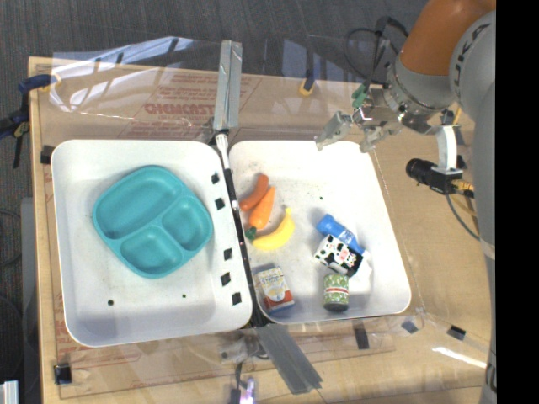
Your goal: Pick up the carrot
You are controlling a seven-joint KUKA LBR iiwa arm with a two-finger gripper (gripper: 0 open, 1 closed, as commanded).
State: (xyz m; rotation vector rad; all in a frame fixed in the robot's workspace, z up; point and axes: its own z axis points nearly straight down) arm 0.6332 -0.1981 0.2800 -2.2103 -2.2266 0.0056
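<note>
My hand [352, 130] hangs above the far rim of the right bin [389, 225], up near its back edge, and it carries nothing; the two fingers look spread apart, though at this slant I judge that more than I see it plainly. The carrot [263, 206] lies well away from me, in the near-left part of that same bin, close against the wall shared with the left bin [67, 225]. It is angled with its thick end up and its green tip down by the banana [276, 234], which it touches. A second orange piece [253, 188] sits just beside it, toward the dividing wall.

So I take this as the approach step: nothing is grasped yet, and I have to travel across the bin before I can come down.

The next move calls for turning my fingers across the carrot's narrow width, not along it, and dropping onto its middle so I miss both neighbours.

Room is tight on the left, where the wall and the other orange piece crowd in, and below, where the banana curls under. The middle of the bin floor is bare, so coming in from there looks safest. The blue bottle [334, 227], the small carton [274, 289] and the can [336, 292] stand well clear of my path.
</note>
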